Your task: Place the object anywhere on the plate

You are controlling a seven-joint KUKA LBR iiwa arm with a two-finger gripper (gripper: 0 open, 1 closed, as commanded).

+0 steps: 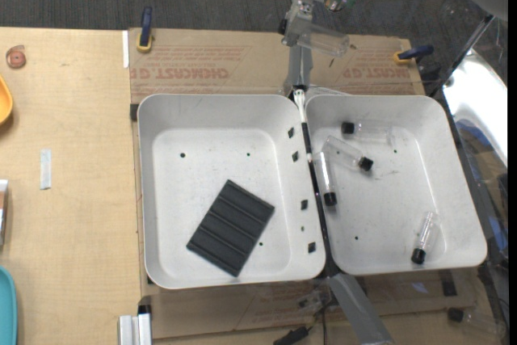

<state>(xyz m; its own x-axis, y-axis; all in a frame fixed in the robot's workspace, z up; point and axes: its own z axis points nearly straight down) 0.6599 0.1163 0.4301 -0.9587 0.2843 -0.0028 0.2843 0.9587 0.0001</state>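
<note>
A dark ribbed rectangular plate [232, 226] lies tilted on the floor of the left bin [161, 174]. Several clear tubes with black caps lie in the right bin [452, 174]: one along its left wall [323, 178], one near the middle [349, 154], a short one at the back [350, 128] and one at the front right [423, 237]. My gripper [298, 89] hangs above the back rim where the two bins meet, well behind the plate. A clear, glassy shape [327, 43] shows beside the gripper's body; what it is cannot be made out.
Cardboard [242, 65] lies under the bins, held by clamps at the back left [145, 28] and back right [412, 54]. A wooden table [65, 174] with small items and an orange dish [4, 105] extends to the left.
</note>
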